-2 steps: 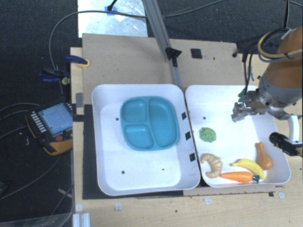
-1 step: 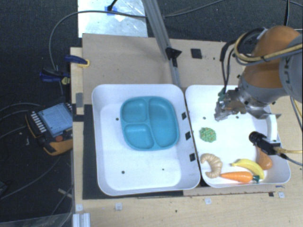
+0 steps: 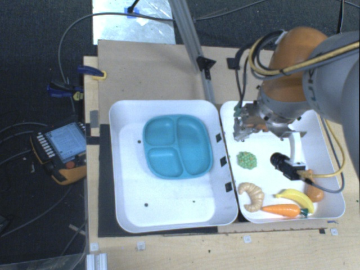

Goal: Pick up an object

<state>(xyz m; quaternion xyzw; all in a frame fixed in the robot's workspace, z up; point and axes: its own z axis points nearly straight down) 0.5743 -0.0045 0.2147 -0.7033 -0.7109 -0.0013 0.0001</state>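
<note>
The objects for picking lie in the right bin (image 3: 337, 210): a green broccoli-like piece (image 3: 246, 160) near the bin's middle, a tan croissant (image 3: 252, 195) toward the near left corner, an orange carrot (image 3: 280, 210) lying along the near wall, a yellow banana (image 3: 295, 197) just behind the carrot, and a small brown-orange item (image 3: 315, 194) touching the banana's right end. None of them is lifted; all rest on the bin floor.

The gripper (image 3: 245, 129) hangs over the far left part of the right bin, just beyond the green piece and apart from it. Its metal tip is seen from above and blurs into the wrist housing, so I cannot tell how wide it stands, and nothing shows in its grasp. A black cylindrical part (image 3: 286, 166) with a yellow cable juts out over the bin to the right of the green piece.

The arm (image 3: 315, 61), grey with its orange band, comes in from the right and covers the far right corner of that bin.

The left bin (image 3: 126, 201) holds a blue divided plate (image 3: 178, 145), lying flat toward the far side. Both bins sit side by side on the desk (image 3: 146, 66).
</note>
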